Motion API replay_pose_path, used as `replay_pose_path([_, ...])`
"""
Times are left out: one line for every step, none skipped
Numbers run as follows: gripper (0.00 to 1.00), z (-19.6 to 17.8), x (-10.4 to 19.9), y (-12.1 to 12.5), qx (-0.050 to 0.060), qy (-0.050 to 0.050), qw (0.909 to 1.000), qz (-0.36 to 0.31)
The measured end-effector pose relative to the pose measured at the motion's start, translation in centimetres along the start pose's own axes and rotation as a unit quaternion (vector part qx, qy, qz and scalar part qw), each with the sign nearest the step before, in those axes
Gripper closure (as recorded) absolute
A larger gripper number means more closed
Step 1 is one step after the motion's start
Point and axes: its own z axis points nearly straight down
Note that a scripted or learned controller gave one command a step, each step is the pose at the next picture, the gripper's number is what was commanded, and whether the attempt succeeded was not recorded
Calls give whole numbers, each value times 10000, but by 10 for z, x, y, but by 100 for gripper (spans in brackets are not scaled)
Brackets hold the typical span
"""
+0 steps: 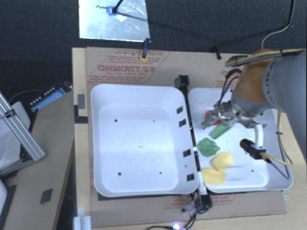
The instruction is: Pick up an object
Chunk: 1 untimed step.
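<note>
My gripper reaches down into the right bin near its left wall, at the end of the grey arm with the orange band. A green block lies tilted right under the gripper, partly covered by it. A small red-orange piece peeks out just left of the gripper. A green leaf-shaped item lies below the block. Two yellow items sit nearer the bin's front edge.
The left bin stands beside the right one, with a black hinged divider between them. A black cable end hangs over the right bin. A shiny metal sheet lies beyond the bench.
</note>
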Motion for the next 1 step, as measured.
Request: replay_pose_path([100,-16,-1,4,-46,-9,10000,-6])
